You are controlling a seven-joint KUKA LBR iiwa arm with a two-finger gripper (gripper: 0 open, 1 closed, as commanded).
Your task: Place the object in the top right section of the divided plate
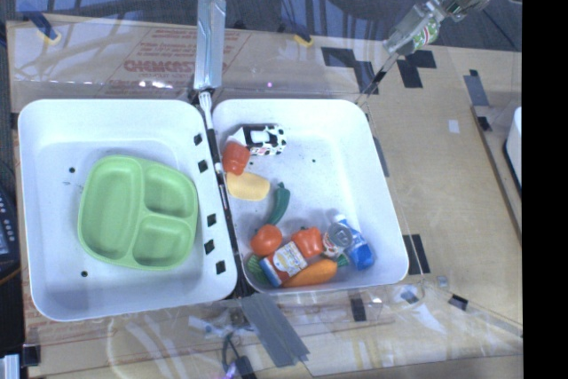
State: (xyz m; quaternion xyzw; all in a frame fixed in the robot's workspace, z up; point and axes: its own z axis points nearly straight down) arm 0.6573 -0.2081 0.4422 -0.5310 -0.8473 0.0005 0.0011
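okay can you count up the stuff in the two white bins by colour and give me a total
Green: 2, the divided plate and a pepper-like piece
Orange or red: 4
Yellow: 1
Black-and-white: 1
Blue: 1, a bottle
Total: 9, though the lower pile overlaps, so a piece may be hidden.

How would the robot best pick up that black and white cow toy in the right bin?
The cow toy lies apart from the pile, near the bin's far wall, with bare floor on its right. Probably best to come straight down from above and close the gripper across its narrow body, mid-length, rather than end to end.
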